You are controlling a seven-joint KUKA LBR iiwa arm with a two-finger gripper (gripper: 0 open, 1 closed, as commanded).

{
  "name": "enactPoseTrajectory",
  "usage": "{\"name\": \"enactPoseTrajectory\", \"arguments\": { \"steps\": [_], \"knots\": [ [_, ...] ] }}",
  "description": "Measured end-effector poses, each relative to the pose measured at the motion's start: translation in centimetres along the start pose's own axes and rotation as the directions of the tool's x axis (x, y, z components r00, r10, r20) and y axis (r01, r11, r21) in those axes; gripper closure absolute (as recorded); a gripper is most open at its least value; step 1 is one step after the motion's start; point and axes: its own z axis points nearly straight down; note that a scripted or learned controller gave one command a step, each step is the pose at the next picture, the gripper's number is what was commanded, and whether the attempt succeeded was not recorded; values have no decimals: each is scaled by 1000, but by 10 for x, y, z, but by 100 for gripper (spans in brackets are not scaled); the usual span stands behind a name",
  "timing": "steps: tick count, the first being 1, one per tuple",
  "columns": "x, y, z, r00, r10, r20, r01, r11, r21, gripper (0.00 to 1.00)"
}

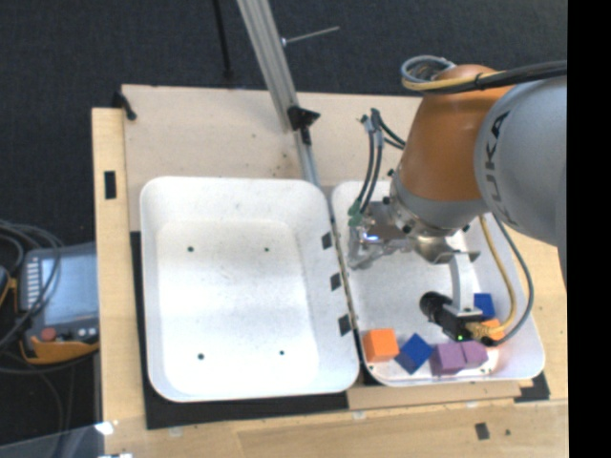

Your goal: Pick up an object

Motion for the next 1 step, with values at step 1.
{"name": "enactPoseTrajectory", "arguments": {
  "steps": [1],
  "knots": [
    [46, 12, 3, 1000, 1, 1, -1, 1000, 0, 100]
  ]
}}
